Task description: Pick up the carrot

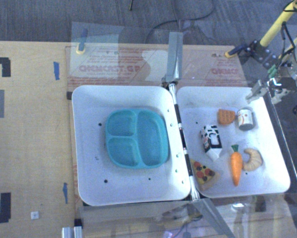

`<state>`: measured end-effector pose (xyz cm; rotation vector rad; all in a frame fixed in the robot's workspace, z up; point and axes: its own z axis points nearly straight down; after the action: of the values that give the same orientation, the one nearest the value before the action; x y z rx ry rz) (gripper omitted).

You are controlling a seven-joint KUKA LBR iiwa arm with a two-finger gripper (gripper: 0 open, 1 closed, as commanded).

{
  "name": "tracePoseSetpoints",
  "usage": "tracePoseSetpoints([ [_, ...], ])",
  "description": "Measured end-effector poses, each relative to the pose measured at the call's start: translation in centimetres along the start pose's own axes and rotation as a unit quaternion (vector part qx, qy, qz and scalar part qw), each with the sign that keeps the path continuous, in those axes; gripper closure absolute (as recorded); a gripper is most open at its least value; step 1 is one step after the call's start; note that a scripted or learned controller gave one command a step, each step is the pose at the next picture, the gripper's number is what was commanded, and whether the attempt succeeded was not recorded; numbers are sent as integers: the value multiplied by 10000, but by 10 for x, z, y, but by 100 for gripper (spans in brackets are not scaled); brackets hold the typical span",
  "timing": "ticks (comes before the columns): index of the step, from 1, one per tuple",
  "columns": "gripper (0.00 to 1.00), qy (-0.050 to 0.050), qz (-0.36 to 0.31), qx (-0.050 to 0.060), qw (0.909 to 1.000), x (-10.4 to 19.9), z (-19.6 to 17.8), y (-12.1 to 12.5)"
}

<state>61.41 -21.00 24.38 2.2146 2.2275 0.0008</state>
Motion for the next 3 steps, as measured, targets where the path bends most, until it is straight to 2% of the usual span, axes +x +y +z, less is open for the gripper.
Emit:
tracePoseSetpoints([
  [1, 0, -1, 274, -6, 9996, 4, 148, -45],
  [2, 0, -9, -694, -40, 9976, 23, 156, -96],
  [3, 100, -36, -636, -71, 9979, 16, 145, -97],
])
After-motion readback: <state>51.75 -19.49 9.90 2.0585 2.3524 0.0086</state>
